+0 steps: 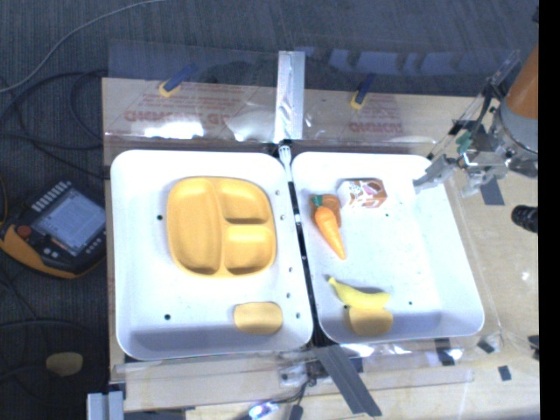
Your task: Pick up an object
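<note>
The claw (437,171) hangs over the far right edge of the right bin (437,269); I cannot tell its state. I think it may come down on the rim, or push the carrot (330,226) against the small packet (362,192) that lies touching it. Both lie to the claw's left, near; the banana (357,295) is well apart.

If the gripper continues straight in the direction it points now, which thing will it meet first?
The gripper points left over the right bin's upper edge. Straight on, it would probably first meet the small red-and-white packet, with the carrot just beyond. Its height is unclear, so it might pass above.
</note>
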Motion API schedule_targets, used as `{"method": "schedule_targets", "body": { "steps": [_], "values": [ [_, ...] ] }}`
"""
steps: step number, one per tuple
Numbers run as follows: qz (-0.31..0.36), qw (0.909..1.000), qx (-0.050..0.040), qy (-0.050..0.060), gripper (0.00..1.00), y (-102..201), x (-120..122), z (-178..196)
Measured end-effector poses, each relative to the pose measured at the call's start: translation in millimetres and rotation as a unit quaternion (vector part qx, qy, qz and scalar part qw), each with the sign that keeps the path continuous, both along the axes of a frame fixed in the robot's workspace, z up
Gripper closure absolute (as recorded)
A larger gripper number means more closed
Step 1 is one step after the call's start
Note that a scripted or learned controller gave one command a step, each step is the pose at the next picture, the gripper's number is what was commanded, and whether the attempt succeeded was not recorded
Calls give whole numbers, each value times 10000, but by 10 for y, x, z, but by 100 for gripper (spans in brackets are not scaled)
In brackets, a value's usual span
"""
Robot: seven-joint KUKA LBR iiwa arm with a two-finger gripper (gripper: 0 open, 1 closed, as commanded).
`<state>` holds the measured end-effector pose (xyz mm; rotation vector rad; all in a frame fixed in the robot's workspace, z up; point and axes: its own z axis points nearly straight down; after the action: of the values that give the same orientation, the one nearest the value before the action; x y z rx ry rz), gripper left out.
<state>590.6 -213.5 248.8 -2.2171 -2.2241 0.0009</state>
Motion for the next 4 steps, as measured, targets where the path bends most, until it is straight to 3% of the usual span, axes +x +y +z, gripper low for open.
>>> {"method": "schedule_targets", "body": {
  "steps": [2, 3, 4],
  "values": [
    [870, 9962, -27, -5, 0, 949, 451, -1538],
    [1302, 9915, -27, 4, 0, 954, 774, -1358],
    [1751, 9845, -29, -6, 0, 1197, 768, -641]
  ]
}}
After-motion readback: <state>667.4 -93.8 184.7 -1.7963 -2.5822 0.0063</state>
